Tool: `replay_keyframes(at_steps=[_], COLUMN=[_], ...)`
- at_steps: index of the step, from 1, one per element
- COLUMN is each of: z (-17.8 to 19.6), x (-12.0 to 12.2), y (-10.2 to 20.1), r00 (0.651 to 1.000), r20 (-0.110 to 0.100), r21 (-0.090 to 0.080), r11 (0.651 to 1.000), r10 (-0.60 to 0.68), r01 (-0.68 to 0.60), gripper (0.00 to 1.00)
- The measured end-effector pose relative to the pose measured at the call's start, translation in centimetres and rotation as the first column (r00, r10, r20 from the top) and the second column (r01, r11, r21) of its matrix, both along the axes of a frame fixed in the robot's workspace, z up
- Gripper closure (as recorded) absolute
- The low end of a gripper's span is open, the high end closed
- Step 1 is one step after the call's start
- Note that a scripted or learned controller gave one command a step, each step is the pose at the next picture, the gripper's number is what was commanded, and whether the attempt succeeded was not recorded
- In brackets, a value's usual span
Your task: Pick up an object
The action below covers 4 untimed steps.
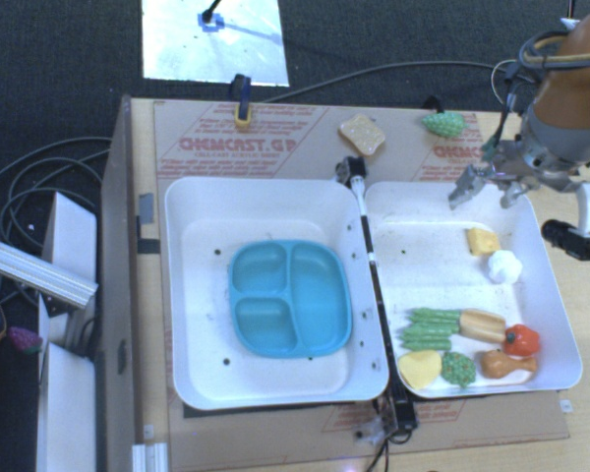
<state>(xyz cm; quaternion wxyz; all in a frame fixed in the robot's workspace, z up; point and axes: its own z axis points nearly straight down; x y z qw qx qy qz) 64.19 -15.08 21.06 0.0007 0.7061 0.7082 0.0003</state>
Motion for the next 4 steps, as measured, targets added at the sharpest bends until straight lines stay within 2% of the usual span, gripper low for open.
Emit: replay_keyframes(at_steps=[1, 2, 4], z=[-5.9, -10.4, -8.0], x=[0.4, -0.4, 0.7], y=[-5.7, -5.5, -5.6], r00=[1.0, 1.0, 1.0], r20=[-0.001, 0.0, 0.002], r21=[-0.001, 0.0, -0.001], r11=[1.0, 1.0, 1.0], r10=[-0.001, -0.001, 0.001], r01=[0.001, 0.001, -0.001], gripper=[0.0, 0.0, 0.0])
